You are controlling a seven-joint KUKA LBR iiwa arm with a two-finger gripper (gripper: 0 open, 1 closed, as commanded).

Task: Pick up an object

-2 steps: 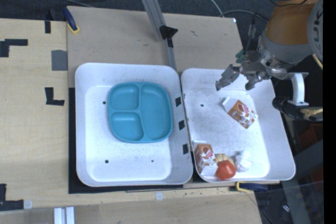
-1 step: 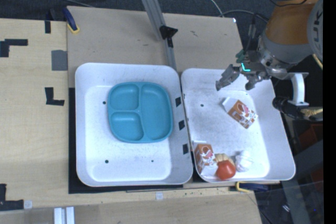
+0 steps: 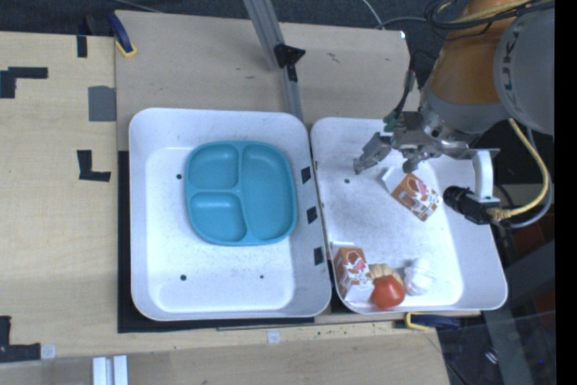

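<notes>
The grey arm (image 3: 505,59) reaches in from the right, orange band above the wrist. Its gripper (image 3: 389,160) hangs with fingers spread apart, holding nothing.

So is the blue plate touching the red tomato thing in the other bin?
Apart. The camera view shows the blue plate in the left bin and the red tomato in the right bin.
</notes>
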